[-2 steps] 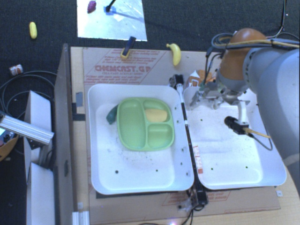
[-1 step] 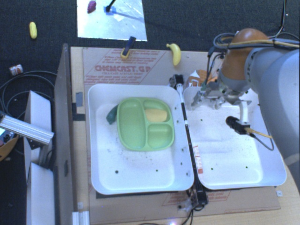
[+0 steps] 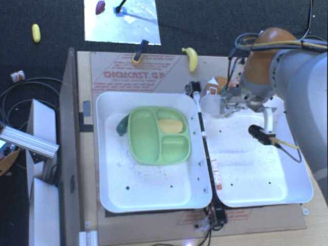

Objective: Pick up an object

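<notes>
My gripper [image 3: 228,107] hangs low over the far left corner of the right bin [image 3: 256,188]. A pale cup-like thing [image 3: 209,104] sits right beside it to the left, touching or nearly touching; I cannot tell which. Just behind that corner lie a small white and orange carton [image 3: 212,87] and an orange thing [image 3: 221,82]. In the left bin [image 3: 148,188] a green divided plate [image 3: 154,142] holds a yellow piece [image 3: 171,125] in its far right compartment. A dark teal thing [image 3: 122,125] lies against the plate's left rim.
A banana [image 3: 192,59] and a yellow-handled tool [image 3: 139,52] lie on the cardboard behind the bins. The black divider [image 3: 204,137] runs between the bins. A silver sheet [image 3: 122,14] with a purple thing [image 3: 100,6] lies on the floor beyond.
</notes>
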Robot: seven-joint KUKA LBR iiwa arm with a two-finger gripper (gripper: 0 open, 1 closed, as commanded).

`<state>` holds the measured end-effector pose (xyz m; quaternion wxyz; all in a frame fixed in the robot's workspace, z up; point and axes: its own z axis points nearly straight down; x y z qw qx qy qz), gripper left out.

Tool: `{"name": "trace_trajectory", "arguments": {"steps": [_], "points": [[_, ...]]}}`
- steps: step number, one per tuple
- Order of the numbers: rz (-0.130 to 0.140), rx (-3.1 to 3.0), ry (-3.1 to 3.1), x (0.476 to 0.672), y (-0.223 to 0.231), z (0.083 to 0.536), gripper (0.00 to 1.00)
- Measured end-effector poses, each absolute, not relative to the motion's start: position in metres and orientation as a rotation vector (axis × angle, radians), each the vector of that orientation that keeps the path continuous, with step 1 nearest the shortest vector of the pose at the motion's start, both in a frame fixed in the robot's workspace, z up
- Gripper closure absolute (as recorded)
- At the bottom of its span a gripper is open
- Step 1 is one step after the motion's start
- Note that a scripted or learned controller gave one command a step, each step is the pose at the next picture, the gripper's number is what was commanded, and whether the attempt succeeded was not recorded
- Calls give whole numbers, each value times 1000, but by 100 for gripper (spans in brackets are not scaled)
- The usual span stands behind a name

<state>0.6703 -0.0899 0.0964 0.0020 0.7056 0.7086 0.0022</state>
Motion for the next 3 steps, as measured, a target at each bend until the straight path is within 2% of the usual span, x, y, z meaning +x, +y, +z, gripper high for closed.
{"name": "trace_trajectory", "arguments": {"steps": [1, 2, 3], "points": [[5, 2219, 2213, 646, -143, 198, 100], [-2, 2226, 2223, 542, -108, 81, 100], [5, 2218, 2213, 533, -145, 168, 100]]}}
